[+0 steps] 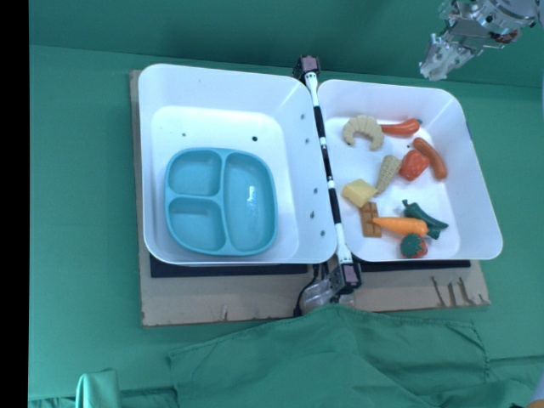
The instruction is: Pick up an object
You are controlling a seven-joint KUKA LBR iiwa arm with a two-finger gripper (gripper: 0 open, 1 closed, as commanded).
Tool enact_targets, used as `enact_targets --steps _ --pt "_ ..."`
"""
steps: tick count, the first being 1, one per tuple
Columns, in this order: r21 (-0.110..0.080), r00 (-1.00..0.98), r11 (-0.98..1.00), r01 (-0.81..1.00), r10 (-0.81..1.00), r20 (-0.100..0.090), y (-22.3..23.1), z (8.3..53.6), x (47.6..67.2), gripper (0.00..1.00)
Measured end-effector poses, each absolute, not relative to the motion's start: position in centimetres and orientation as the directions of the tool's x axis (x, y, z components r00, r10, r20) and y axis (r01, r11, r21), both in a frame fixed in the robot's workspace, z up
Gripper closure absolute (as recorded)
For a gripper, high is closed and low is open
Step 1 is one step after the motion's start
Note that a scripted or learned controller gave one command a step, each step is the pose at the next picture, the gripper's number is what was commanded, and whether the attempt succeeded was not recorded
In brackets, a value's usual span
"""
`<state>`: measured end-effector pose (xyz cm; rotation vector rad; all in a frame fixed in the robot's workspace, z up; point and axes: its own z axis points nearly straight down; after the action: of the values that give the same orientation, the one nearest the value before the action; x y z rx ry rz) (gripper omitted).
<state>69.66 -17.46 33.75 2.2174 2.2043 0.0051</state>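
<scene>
The right bin holds several toy foods: a croissant, a red chilli, a sausage, a red pepper, a corn cob, a cheese wedge, a brown wafer, a carrot, a green pepper and a strawberry. My gripper hangs above the bin's far right corner, clear of all the food, with nothing seen between its fingers.
The left bin carries a blue three-part plate. A black-and-white hinge bar runs between the bins. Both bins rest on a cardboard sheet. Green cloth is bunched at the front.
</scene>
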Motion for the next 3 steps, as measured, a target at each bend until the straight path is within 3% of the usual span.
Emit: enact_targets --steps 2,3 --pt "0.011 0.002 -0.002 1.0 1.0 -0.004 -15.4 45.6 70.0 1.0" --pt "0.01 0.004 -0.004 1.0 1.0 -0.005 -16.1 49.0 70.0 1.0"
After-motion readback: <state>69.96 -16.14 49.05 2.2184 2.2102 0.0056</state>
